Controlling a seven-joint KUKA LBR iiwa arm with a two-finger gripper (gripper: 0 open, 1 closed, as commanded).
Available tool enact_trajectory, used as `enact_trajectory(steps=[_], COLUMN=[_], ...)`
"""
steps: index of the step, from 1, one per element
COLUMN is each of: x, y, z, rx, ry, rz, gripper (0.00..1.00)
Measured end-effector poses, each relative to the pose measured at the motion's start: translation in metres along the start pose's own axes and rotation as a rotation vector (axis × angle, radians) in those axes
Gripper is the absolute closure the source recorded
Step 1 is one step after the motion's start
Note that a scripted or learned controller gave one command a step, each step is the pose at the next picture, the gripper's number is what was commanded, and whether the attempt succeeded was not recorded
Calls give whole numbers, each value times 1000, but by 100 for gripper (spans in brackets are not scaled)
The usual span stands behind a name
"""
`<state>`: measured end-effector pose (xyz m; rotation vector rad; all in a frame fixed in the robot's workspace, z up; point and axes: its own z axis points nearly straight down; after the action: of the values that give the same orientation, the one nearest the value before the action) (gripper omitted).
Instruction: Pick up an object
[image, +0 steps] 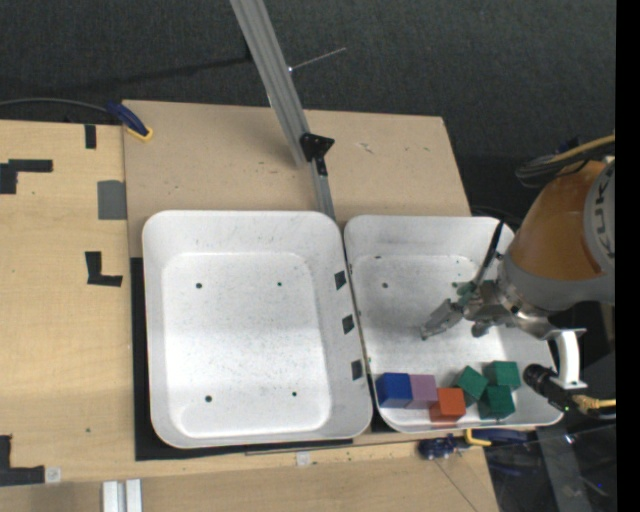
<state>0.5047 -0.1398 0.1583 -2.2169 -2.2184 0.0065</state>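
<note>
- The arm (575, 235) bears part of a dark lettering on its grey casing at the right edge (cut off, too little to read).
- Nothing else carries legible text.

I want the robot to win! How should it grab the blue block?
Probably from above, gripping the blue block across its near and far faces. Its purple neighbour sits tight on one side and the bin wall crowds the other, so those faces look hard to reach.
</note>
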Motion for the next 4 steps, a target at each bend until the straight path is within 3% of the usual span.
enact_trajectory(steps=[1, 2, 3, 4], x=[-1, -1, 0, 5], y=[-7, -7, -8, -16], z=[46, 68, 57, 7], rx=[1, -3, -3, -9], ry=[0, -1, 1, -1], rz=[1, 0, -1, -1], gripper=[0, 0, 100, 100])
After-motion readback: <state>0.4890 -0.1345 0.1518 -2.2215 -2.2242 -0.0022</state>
